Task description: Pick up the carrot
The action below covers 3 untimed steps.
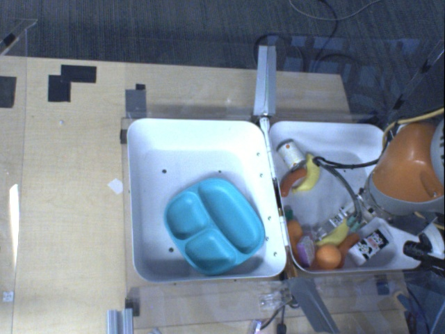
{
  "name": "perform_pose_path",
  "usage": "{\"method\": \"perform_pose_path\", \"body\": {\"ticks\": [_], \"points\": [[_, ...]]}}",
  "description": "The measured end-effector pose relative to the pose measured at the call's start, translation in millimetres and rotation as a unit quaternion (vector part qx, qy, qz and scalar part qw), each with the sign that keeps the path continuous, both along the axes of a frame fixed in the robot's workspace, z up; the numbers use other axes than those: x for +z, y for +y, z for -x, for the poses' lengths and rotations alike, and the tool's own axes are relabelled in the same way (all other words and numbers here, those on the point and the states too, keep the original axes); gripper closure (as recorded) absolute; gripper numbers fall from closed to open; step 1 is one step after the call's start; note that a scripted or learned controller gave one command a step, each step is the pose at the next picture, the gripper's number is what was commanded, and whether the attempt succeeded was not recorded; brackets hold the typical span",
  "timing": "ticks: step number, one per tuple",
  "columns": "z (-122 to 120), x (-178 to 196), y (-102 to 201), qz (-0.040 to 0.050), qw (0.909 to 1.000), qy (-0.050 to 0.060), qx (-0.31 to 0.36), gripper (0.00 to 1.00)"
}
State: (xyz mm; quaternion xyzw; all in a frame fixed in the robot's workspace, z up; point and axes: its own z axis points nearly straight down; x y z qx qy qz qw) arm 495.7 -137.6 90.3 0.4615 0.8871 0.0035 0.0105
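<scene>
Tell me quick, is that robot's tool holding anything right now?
Tool: low in the right bin among the toy food, but whether it is open, closed or holding anything cannot be told from this view.

The scene is viewed by a single fixed camera, mounted above the bench (62, 207) and angled down at a slant. Both bins are taken in at once: the left bin (149, 186) is seen near the middle of the frame and the right bin (348, 134) toward the right side. Dark carpet (174, 12) beyond the far edge of the bench is included along the top. The arm (410, 169) is seen entering from the right. A moderate distance is kept, so the bins are shown whole, with bench surface left over to the left.
</scene>
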Motion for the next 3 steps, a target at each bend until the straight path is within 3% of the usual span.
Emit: {"method": "perform_pose_path", "body": {"ticks": [1, 2, 3], "points": [[-72, 8, 23, -0.0029, 0.9965, 0.009, -0.084, 0.0], [-26, 0, 39, -0.0019, 0.9951, -0.001, -0.099, 0.0], [-52, -2, 40, -0.0029, 0.9967, 0.005, -0.081, 0.0]]}}
